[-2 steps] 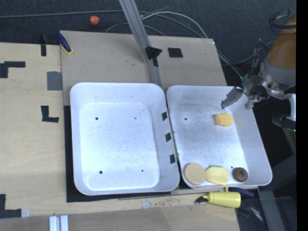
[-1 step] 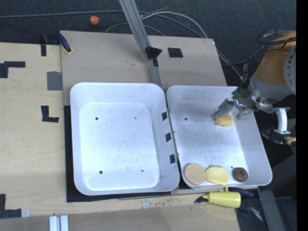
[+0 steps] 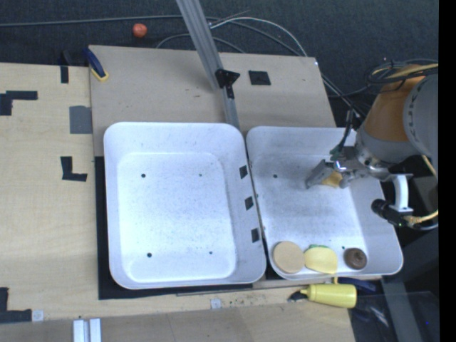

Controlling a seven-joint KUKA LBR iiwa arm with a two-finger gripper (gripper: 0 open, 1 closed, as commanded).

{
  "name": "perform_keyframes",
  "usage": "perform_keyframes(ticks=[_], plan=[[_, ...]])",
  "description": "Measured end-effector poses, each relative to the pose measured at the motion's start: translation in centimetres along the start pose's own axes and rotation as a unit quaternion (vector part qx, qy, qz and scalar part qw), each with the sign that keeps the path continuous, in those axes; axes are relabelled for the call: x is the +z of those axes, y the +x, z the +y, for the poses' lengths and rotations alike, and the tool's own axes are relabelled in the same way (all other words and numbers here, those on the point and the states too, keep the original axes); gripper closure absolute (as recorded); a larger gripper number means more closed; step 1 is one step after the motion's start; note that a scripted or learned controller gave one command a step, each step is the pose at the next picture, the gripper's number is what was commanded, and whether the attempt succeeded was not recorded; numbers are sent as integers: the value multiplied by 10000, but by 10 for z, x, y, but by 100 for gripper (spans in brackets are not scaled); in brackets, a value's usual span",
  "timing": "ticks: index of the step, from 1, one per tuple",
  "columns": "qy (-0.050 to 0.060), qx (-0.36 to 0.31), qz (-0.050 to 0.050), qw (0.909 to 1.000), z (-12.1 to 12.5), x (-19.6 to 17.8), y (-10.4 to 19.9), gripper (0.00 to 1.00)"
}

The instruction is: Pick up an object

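While over bin [image 3: 271, 191], hand [image 3: 324, 178] hovers (right).

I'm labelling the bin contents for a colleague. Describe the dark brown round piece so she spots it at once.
Start at the right bin and follow its near edge to the corner closest to the arm. Three round pieces sit there in a row; the dark brown round piece is the smallest and darkest, right of the yellow piece and the tan disc.

Even, soft overhead light; faint shadows; low resolution, slightly grainy; white bins [image 3: 171, 137] bright.
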State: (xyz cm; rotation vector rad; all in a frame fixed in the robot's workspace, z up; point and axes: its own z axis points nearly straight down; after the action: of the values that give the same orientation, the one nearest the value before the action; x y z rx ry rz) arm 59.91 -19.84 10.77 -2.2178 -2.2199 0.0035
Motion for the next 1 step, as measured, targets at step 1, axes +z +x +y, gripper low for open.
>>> perform_keyframes(ticks=[1], plan=[[-20, -4, -6, 10000, 1, -12, 0, 100]])
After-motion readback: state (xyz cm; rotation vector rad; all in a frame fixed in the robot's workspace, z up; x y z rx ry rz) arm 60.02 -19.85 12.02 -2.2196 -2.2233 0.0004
